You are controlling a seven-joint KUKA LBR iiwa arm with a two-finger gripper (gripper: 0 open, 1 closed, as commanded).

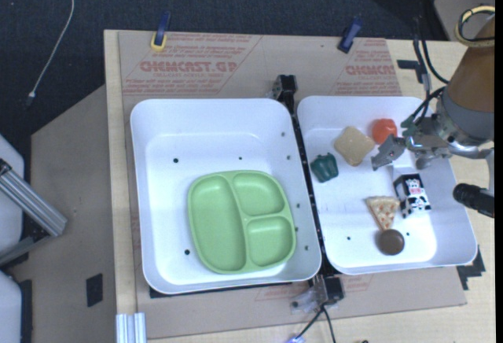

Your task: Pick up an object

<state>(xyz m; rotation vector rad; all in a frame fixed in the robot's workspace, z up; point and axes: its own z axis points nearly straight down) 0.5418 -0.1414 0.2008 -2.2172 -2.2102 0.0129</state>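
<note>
- Down at the near edge of the right bin [346,255] sits a brown round piece [390,241], and just above it a pizza slice [383,212] lies with its point aimed down toward that piece.
- Beside the slice, to the right, a small black-and-white toy [414,196] stands close under the arm.
- Up comes the end effector [399,146], hanging over the upper right part of the same bin, and I cannot tell how wide it is set; nothing shows between its tips.
- Key relation: the tan lump [354,145] lies just to the left of the end effector, nearly level with it, and the orange piece [383,129] sits just above and touching close.
- A green pepper-like thing [324,167] waits further left, by the bin wall.
- Across the divide, the green divided plate [240,220] lies in the left bin [157,176], well apart from the arm.
</note>
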